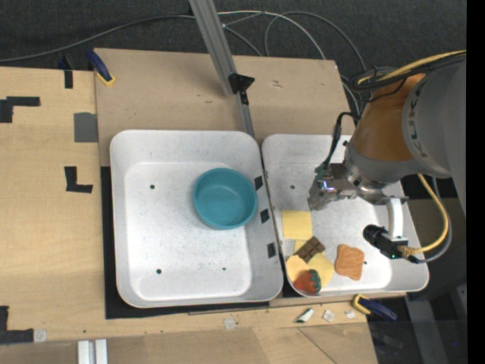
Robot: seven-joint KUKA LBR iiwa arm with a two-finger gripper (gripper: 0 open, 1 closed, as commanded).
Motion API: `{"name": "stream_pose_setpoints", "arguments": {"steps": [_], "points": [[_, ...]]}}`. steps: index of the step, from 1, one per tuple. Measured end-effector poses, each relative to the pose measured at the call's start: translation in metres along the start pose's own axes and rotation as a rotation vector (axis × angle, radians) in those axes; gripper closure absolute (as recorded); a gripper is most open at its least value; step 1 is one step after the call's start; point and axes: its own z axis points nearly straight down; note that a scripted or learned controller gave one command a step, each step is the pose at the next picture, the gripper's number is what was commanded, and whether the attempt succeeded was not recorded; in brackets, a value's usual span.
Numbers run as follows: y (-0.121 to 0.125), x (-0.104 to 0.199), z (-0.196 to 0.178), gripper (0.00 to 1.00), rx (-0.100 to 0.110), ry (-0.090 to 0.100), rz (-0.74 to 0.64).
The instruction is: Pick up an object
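- Bins sit side by side on the wooden surface (pixel 45 203), both white and shallow; the left bin (pixel 136 279) is the larger in this view, the right bin (pixel 292 154) sits against its right wall
- Left bin: a teal bowl (pixel 224 197) stands upright near the bin's middle, toward its right side, well apart from everything else
- Right bin: a pale yellow square block (pixel 297 224) lies near the left wall; just below it a small brown piece (pixel 308 249) rests at a tilt, touching or overlapping a yellow rounded item (pixel 322 265); a red-orange object (pixel 307 280) sits in the lower left corner against that yellow item; an orange toast-shaped piece (pixel 349 262) lies just to the right, apart from the cluster
- Arm: the grey body with its orange band (pixel 383 123) comes in from the right, over the right bin; the gripper (pixel 323 196) hangs above the bin floor, just up and right of the yellow square block
- Fingers: from this angle I cannot tell how far apart they stand; nothing is seen between them
- Cables (pixel 303 29) trail across the dark floor beyond the surface; a grey metal post (pixel 216 32) slants down to the bins' shared upper edge
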Motion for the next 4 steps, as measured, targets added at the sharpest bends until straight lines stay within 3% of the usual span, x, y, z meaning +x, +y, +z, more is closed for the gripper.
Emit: {"name": "stream_pose_setpoints", "arguments": {"steps": [1,2,4], "points": [[0.000,0.000,-0.063,1.00,-0.002,-0.001,0.000],[0.000,0.000,-0.090,1.00,0.001,0.000,0.000],[0.027,0.108,-0.081,1.00,0.003,0.002,-0.005]]}}
